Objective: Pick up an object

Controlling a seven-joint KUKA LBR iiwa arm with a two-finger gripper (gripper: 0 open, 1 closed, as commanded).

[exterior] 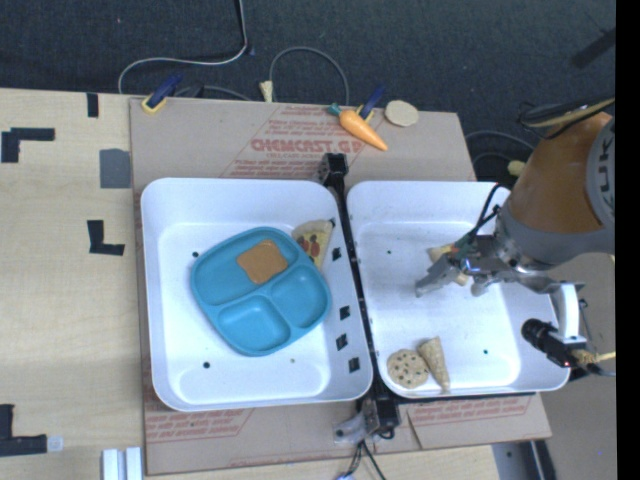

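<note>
My gripper (450, 287) hangs low over the middle of the right bin (400, 208), its two grey fingers spread apart and nothing visible between them. A small tan piece (440, 255) lies just behind the fingers, partly hidden by the wrist. Toward the bin's front edge lie a chocolate-chip cookie (405, 368) and a cone-shaped wafer (436, 361), well in front of the gripper.
The left bin (165, 268) holds a blue divided plate (262, 298) with a brown toast square (262, 261) on it, and a pizza slice (315, 238) beside it. A toy carrot (362, 130) and a beige disc (402, 114) lie on the cardboard behind the bins.
</note>
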